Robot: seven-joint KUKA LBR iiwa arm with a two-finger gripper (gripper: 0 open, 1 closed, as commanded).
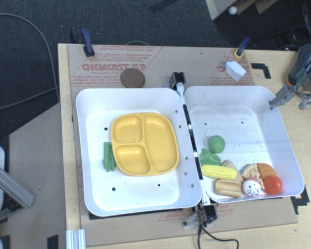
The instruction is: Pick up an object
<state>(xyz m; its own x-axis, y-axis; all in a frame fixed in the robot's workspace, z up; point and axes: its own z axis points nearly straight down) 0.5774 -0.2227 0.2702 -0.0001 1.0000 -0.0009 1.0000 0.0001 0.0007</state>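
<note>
Fingers (278, 98) apart; one green ball (216, 143), one tomato (272, 184), one corn cob (218, 171)

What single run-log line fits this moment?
claw: above right bin's far right rim | holding: nothing | toy food: near corner | yellow plate: left bin

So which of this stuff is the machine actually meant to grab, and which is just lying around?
For the job:
- gripper, at the right bin's far right edge
- green ball
- corn cob
- tomato
- spotted white egg
- bread roll
- green pod beside the tray

Just lying about:
- yellow divided tray
- brown disc
- white block
- blue clamps
</note>
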